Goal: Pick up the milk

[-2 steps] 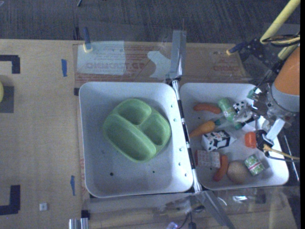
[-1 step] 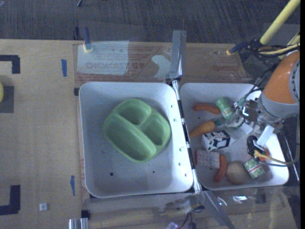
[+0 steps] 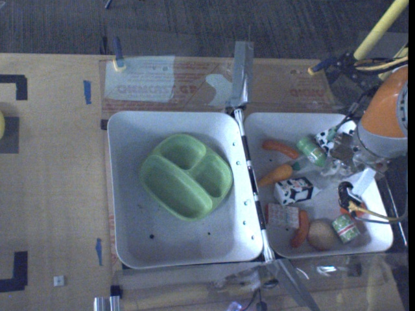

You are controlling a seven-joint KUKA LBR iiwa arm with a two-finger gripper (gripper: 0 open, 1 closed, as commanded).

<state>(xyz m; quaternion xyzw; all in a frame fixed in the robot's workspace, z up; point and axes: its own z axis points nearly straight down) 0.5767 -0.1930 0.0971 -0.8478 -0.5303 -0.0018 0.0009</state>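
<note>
Two white bins sit side by side on the desk (image 3: pixel 52 173), and the work belongs to the right bin (image 3: pixel 376 241). The milk (image 3: pixel 294 190), a small cow-patterned carton, lies on its side near that bin's middle, just beside the orange carrot (image 3: pixel 275 173) at its 11 o'clock and close above a flat red-and-white packet (image 3: pixel 283 215) at its 6 o'clock. The hand (image 3: pixel 340 157) hangs at the milk's 2 o'clock, over the bin's 3 o'clock side, near a green bottle (image 3: pixel 311 150) and a second cow-patterned piece (image 3: pixel 324 139); whether it is clenched or released I cannot tell, and nothing shows as grasped. It seems parked there because the arm (image 3: pixel 384 118) enters from that side.

For room, the milk's 3 o'clock flank faces bare bin floor, so an approach from there looks freest; the carrot and packet crowd the other sides. A sausage (image 3: pixel 302 228), a potato (image 3: pixel 320 234) and a small green can (image 3: pixel 345 229) cluster toward 5 o'clock, well clear. The left bin (image 3: pixel 130 238) carries a green divided plate (image 3: pixel 186 175), off the route.
</note>
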